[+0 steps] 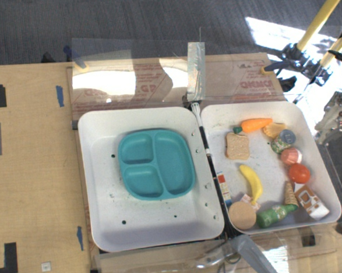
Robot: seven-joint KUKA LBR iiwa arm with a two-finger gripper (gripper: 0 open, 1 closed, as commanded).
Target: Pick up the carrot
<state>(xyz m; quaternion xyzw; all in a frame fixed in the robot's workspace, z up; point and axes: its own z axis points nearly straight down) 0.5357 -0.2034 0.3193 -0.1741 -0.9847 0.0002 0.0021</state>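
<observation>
The grey, washed-out gripper (333, 119) hangs at the right rim of the right-hand shallow white bin (316, 213); whether it is open or closed I cannot tell. The small orange carrot with a green top (255, 125) lies well apart from it, across the bin, beside a square tan toast slice (238, 147).

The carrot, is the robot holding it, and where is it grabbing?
No, nothing grips it. The carrot lies loose at the back of the right bin, beside the bread slice.

Dark grey carpet floor (150, 12) — sunlight patch (268, 30) at upper right.
</observation>
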